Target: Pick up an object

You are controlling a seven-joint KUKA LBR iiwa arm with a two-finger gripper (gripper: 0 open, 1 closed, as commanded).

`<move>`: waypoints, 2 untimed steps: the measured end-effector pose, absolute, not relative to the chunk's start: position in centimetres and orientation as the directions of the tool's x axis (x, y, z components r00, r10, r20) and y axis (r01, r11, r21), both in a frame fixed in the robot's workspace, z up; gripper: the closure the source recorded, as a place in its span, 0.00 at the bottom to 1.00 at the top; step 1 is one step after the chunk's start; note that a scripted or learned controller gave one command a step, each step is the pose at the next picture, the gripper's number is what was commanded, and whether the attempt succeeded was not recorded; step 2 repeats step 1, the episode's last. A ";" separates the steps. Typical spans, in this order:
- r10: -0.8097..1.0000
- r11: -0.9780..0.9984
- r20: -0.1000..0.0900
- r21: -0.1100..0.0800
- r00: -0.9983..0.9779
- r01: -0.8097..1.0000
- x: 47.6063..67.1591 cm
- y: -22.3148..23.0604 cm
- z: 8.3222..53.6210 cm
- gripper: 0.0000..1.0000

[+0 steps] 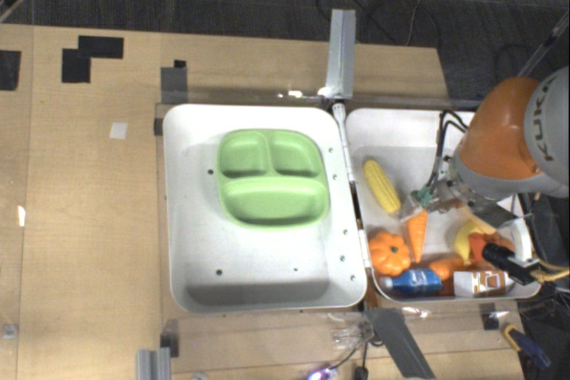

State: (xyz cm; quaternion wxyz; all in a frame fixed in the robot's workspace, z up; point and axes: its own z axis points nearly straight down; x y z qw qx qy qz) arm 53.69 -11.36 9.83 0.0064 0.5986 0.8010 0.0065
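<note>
My gripper (429,196) hangs low in the right bin (401,133), just above the thick end of an orange carrot (417,232). To its left lies a yellow corn cob (381,185). A small orange pumpkin (389,252) sits below the corn, touching the carrot. Along the bin's near wall lie a blue bottle (415,283) and a white bottle (478,284). A yellow fruit (467,236) and a red piece (485,246) sit to the right of the carrot, partly under the arm.
The left bin (191,218) holds a green divided plate (272,176). The arm's orange band (500,138) covers the right bin's right side. A metal post (340,49) stands behind the wall between the bins.
</note>
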 end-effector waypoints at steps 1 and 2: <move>0.973 0.232 -0.001 0.007 -0.232 0.973 55.3 -2.6 20.9 1.00; 0.973 0.232 -0.001 0.007 -0.232 0.973 55.3 -2.6 20.9 1.00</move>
